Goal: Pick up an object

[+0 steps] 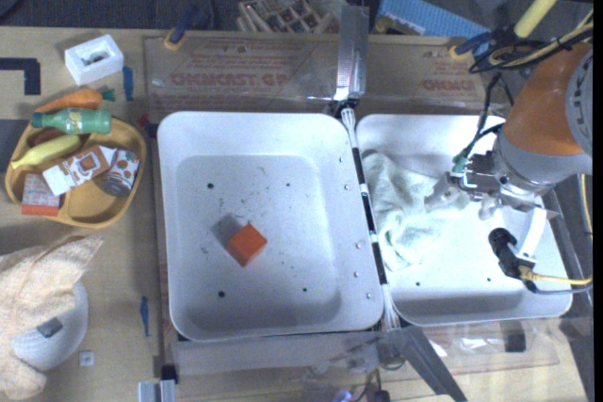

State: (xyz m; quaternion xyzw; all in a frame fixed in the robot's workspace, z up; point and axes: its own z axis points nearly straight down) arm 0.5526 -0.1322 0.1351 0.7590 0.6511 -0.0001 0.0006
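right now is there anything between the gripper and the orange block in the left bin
Yes. The gripper is over the right bin, by the white cloth. The orange block lies in the left bin, so the bins' raised adjoining rims lie between them.

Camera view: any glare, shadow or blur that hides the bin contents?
Camera view: even lighting; the orange block is sharp with a small shadow beside it; the white cloth blends into the right bin; the gripper is blurred, fingers unreadable.
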